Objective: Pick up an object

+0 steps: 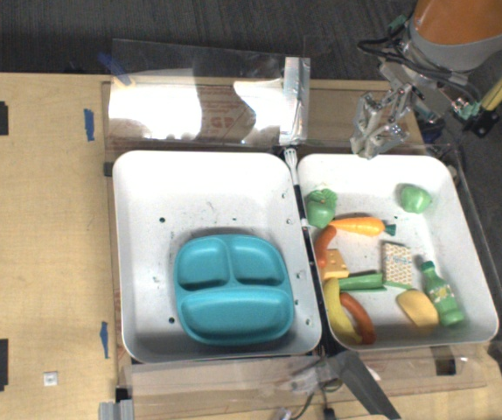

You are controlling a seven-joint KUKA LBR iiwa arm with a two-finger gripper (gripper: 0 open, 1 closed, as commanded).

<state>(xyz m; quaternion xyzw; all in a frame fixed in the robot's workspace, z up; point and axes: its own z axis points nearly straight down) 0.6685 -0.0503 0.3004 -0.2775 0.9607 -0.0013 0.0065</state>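
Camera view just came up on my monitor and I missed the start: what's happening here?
A grey and orange robot arm reaches in from the right, its gripper hanging above the far edge of the right bin with nothing between its fingers. That bin holds toy food, including a carrot, a banana and a green bottle, all lying untouched. The left bin holds a teal divided plate.
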